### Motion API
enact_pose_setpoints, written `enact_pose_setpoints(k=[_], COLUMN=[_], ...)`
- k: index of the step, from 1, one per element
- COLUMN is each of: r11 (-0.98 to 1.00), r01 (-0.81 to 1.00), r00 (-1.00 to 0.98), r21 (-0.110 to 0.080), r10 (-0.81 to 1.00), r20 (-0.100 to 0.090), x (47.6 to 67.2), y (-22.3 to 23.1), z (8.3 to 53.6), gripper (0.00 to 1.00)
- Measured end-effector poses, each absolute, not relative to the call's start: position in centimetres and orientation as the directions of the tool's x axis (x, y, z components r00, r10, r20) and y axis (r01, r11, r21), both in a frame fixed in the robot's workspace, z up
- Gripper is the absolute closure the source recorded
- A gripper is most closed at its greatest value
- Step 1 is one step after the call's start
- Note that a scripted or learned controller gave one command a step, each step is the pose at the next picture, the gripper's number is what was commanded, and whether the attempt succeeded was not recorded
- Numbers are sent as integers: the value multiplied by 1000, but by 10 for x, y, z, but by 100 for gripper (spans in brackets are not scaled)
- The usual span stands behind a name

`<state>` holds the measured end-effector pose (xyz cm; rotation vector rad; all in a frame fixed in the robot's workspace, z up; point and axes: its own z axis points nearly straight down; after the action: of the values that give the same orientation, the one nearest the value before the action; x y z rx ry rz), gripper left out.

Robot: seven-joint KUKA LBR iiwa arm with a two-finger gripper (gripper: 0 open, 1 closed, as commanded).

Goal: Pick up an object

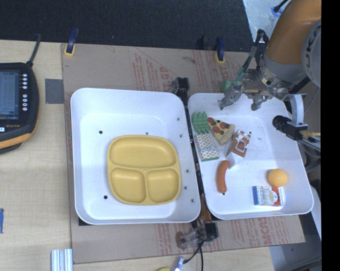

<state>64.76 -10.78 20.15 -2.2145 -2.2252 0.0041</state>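
My gripper hangs over the back edge of the right bin, its two fingers spread open with nothing between them. Below it in that bin lie a pizza slice toy, a green ridged piece, a patterned flat packet, a small brown and white toy, a sausage, an orange ball and a small carton. The pizza slice is the nearest to the fingers, a short way in front and left of them.
The left bin holds a yellow divided tray. A teach pendant lies on the bench at far left. Clamps sit between the bins at back and front. A black fitting juts over the right bin's right rim.
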Motion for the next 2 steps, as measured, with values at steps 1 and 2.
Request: enact_pose_setpoints(k=[1, 2], r11=[4, 8], r01=[1000, 1000], r00=[-4, -8], r21=[-7, -2], r10=[1000, 1000], r20=[0, -1], x=[521, 523], y=[-113, -114], z=[91, 104], gripper=[0, 100])
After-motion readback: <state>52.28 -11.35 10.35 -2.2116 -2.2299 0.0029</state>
